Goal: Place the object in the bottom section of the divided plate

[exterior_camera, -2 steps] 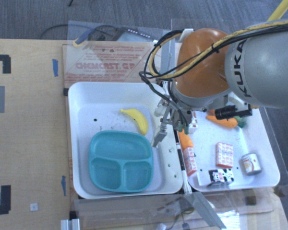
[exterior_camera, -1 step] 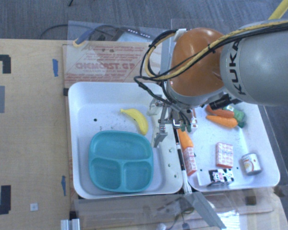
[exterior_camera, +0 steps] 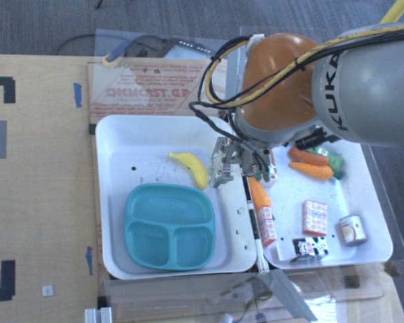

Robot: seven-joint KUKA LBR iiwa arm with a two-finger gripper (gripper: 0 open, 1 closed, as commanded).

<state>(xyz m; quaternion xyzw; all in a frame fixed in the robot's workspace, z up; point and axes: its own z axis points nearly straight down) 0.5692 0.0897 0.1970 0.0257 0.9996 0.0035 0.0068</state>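
Not much done yet: the banana (exterior_camera: 190, 167) still sits in the left bin (exterior_camera: 111, 180) at 12 o'clock of the plate (exterior_camera: 168, 226), gripper (exterior_camera: 223, 169) right beside it at 3 o'clock, holding nothing as far as I can tell.

Two white bins (exterior_camera: 114, 140), one divided plate (exterior_camera: 170, 226), one banana (exterior_camera: 192, 167), three carrots (exterior_camera: 311, 170), one can (exterior_camera: 351, 230).

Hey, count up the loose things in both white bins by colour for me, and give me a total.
Yellow: 1, the banana
Teal: 1, the divided plate
Orange: 3, the carrots
Green: 1, a small item
Other packages and a can: 4
Total: 10
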